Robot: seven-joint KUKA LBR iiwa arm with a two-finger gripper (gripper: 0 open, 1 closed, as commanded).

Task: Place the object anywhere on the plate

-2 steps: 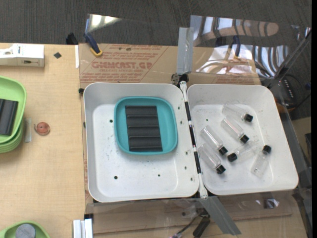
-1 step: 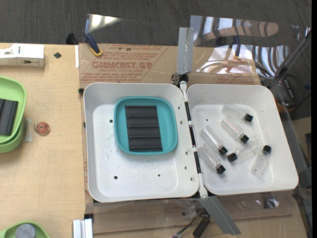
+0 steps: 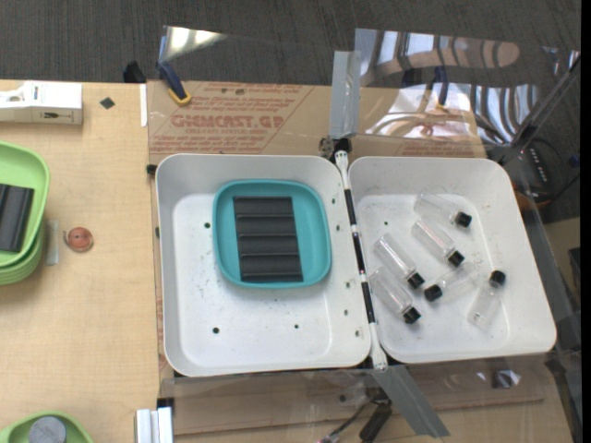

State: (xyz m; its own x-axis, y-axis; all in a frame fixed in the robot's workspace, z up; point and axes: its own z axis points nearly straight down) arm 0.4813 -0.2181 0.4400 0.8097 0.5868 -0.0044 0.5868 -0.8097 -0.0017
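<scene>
Camera view: the teal plate [image 3: 272,233] sits in the left bin [image 3: 185,275], carrying a dark ribbed insert but none of the clear vials [image 3: 420,270] — these lie scattered in the right bin [image 3: 517,326]. By my reading, nothing is placed yet; picking and transfer remain. The hand's state cannot be told.

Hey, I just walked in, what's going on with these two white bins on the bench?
Nothing is being handled at this moment. The left bin holds a teal plate with a dark ribbed insert. The right bin holds several clear plastic vials with black caps, lying scattered on their sides. None of the vials is on the plate yet, so the placing step has not been done.
</scene>
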